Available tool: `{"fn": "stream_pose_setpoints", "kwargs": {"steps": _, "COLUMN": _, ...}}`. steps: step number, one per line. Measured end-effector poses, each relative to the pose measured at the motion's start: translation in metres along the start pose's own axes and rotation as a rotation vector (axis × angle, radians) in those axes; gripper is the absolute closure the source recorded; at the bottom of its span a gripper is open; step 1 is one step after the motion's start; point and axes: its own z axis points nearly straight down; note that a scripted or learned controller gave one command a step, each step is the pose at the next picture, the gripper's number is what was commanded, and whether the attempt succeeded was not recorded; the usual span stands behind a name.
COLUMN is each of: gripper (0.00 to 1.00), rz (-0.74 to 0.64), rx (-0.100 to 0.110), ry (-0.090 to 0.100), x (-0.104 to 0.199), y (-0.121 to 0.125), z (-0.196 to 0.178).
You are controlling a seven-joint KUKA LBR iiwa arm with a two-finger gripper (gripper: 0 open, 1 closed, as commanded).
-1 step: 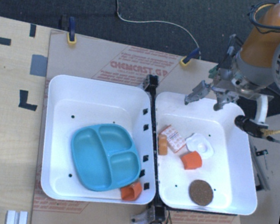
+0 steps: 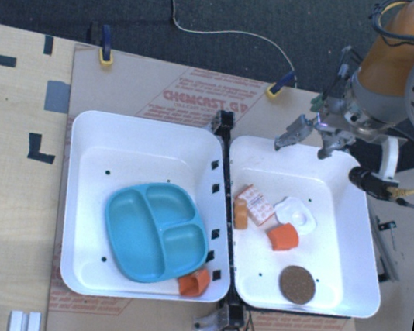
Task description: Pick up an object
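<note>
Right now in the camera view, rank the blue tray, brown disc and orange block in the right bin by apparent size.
1. blue tray, by far
2. brown disc
3. orange block, only slightly smaller than the disc

**Open floor in the far halves of both bins; clutter toward the near side**

The right bin [image 2: 354, 225] has bare floor along its upper part and down its right side. Mid-floor, a cluster stands in the way: a printed packet [image 2: 256, 204], a small orange piece [image 2: 241, 217] touching it, a white cup [image 2: 295, 214] and an orange block [image 2: 283, 237] close together. A brown disc [image 2: 297, 284] lies apart, near the lower rim.

In the left bin [image 2: 86, 180] a blue divided tray [image 2: 157, 231] fills the centre and lower part, with an orange object [image 2: 194, 283] at its lower right corner. The upper strip and left edge lie open.

The tool [image 2: 308, 137] hangs open above the right bin's upper rim.
</note>
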Motion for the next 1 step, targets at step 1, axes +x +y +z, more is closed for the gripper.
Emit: {"fn": "stream_pose_setpoints", "kwargs": {"steps": 1, "gripper": 0.0, "rz": 0.0, "rx": 0.006, "ry": 0.0, "x": 0.0031, "y": 0.0013, "z": 0.0649}}
